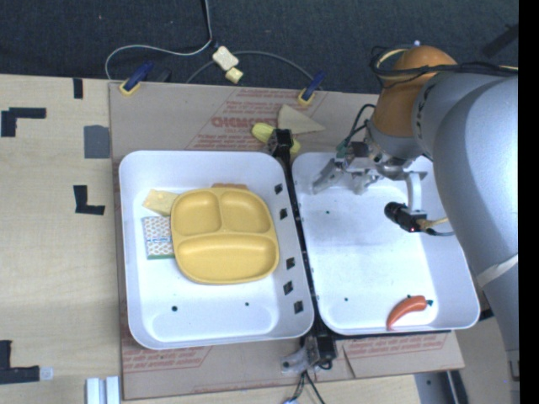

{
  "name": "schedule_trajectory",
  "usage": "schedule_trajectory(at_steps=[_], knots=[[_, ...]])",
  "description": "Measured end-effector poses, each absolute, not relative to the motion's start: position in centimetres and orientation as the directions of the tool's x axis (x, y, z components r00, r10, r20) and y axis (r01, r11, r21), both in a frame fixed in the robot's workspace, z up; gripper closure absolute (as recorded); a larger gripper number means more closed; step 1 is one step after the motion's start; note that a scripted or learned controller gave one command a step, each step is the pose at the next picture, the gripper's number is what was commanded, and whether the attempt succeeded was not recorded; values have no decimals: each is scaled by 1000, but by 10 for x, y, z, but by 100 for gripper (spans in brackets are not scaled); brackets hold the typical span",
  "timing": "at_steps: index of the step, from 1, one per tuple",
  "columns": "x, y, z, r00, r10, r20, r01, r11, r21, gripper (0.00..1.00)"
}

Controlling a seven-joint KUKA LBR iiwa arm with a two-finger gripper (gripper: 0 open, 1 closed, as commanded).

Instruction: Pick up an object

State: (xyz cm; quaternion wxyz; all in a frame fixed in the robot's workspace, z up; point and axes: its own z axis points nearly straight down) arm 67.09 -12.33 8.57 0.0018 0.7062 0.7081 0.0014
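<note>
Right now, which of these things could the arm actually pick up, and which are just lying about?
Could be picked:
yellow divided plate
orange chili pepper toy
patterned sponge
gripper, over the right bin

Lying about:
blue clamps
white cable
cardboard sheet

Single grey arm comes in from the right, bulky link filling the right side, near to far. Orange band sits above the wrist at the far right, rounded orange top behind it. Wrist points left and down. Gripper hangs low at the far end of the right-hand area, metallic parts angled leftward. Black cable connector dangles off the wrist on the near side. Finger state unclear at this angle.
</note>
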Motion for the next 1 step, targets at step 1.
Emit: schedule_trajectory(at_steps=[1], knots=[[658, -98, 86, -2, 1000, -3, 1000, 2, 2, 0]])
